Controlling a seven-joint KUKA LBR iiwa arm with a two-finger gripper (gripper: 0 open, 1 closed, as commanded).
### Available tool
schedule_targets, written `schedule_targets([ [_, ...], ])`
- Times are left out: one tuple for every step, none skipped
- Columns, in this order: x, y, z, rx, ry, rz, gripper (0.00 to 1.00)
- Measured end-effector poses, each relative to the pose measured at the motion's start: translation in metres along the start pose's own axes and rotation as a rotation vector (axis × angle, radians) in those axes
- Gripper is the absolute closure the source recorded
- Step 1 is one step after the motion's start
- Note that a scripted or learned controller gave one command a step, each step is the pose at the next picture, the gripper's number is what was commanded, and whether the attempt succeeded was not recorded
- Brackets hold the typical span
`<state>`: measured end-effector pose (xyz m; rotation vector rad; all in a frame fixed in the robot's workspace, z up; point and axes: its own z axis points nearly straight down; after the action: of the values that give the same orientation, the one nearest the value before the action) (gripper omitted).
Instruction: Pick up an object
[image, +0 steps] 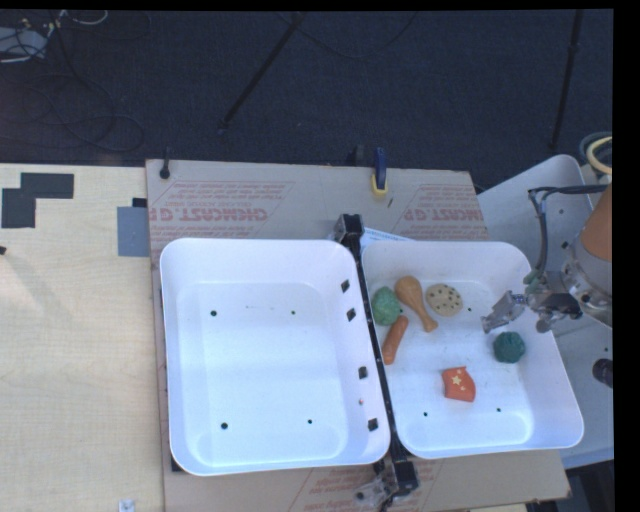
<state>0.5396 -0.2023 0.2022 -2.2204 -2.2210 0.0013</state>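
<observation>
The right white bin (560, 420) holds several small objects. A dark green ball (509, 347) lies near its right wall, and a red block with a yellow star (459, 384) sits toward the front. Further left are a round tan cookie (443, 298), a tan drumstick (415, 301), an orange carrot-like piece (394, 340) and a light green lump (386, 305). My gripper (524, 316) hangs over the right side of this bin, just above and behind the green ball. It is open and nothing is between its fingers.
The left white bin (180, 300) stands beside the right one, joined by a black divider with clips (362, 330). Both rest on a cardboard sheet (250, 205). A blue-and-yellow clamp (379, 172) grips the cardboard's far edge.
</observation>
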Motion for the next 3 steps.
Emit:
schedule_targets([
  [-0.007,-0.068,0.026,0.008,0.004,0.002,0.0],
  [0.027,-0.013,0.115,0.0,0.004,-0.003,0.0],
  [-0.014,-0.065,-0.033,-0.009,-0.005,0.004,0.0],
])
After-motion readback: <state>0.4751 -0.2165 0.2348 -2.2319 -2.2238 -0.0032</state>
